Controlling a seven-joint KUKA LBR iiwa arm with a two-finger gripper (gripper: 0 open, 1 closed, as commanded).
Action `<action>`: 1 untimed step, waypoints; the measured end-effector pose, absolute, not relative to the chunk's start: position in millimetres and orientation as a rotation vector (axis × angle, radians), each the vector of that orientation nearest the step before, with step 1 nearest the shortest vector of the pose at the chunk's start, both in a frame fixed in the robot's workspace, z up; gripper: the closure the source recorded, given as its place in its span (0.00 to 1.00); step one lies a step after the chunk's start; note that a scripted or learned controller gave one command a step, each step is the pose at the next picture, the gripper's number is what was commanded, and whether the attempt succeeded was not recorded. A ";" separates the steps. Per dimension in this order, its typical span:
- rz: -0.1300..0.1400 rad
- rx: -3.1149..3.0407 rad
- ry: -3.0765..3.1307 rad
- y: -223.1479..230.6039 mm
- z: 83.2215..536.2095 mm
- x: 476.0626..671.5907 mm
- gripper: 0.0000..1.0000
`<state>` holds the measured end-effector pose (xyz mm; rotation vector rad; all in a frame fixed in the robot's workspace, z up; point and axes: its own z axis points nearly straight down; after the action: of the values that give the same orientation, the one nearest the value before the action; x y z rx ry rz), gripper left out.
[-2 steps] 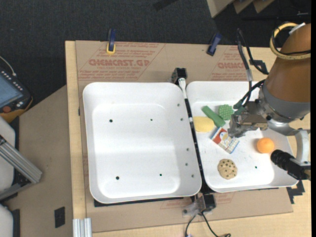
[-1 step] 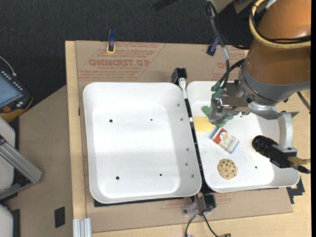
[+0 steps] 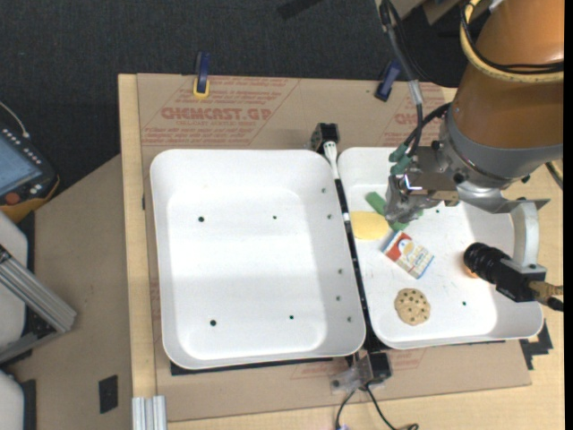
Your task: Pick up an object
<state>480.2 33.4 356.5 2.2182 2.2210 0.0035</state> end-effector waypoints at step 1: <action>0.008 2.215 2.222 60.4 385.0 517.8 1.00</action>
<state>517.8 60.4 385.0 2.2146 2.2220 0.0082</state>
